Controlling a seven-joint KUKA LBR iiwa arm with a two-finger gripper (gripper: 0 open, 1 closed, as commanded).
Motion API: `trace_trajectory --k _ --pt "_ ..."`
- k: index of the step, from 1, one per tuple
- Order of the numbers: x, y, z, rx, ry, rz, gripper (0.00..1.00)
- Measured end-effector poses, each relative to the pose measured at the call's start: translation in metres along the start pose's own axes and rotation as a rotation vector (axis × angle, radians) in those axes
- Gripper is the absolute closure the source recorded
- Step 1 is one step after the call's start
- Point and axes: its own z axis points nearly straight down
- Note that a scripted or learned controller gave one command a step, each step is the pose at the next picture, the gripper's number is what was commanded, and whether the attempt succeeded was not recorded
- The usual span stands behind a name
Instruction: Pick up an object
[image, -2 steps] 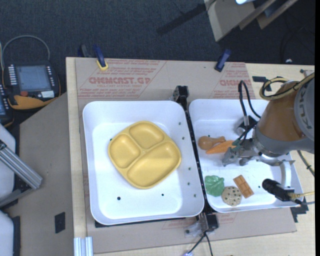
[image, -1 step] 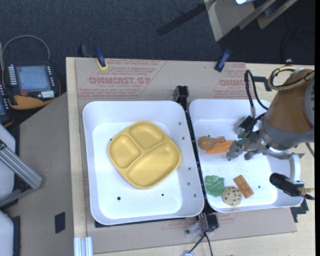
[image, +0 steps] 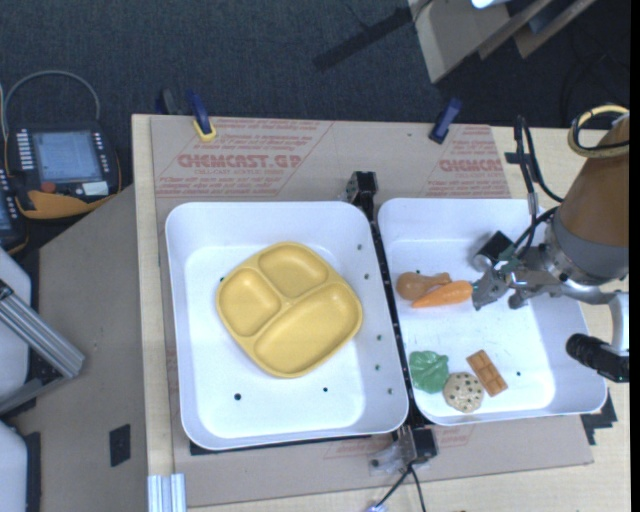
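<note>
In the right bin (image: 560, 395) lie an orange carrot (image: 444, 295) and, touching it on the left, a brown chicken-leg-shaped piece (image: 414, 284). Lower down sit a green leafy piece (image: 430, 369), a speckled cookie (image: 463, 391) and a tan wafer (image: 487, 371). My gripper (image: 489, 289) hangs over the right bin just right of the carrot's end, its dark fingers pointing left. I see nothing between them.
The left bin (image: 200, 300) holds a yellow divided plate (image: 290, 308). A black divider with clamps (image: 362, 186) runs between the bins. Cardboard (image: 300, 150) lies under both. A teach pendant (image: 60, 165) rests off the bench at far left.
</note>
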Motion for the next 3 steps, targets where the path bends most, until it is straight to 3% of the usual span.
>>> trace_trajectory --k 1,3 --pt "0.000 0.002 -0.047 -0.001 0.000 -0.001 1.00" --pt "0.087 0.059 -0.053 0.002 0.002 -0.005 1.00"
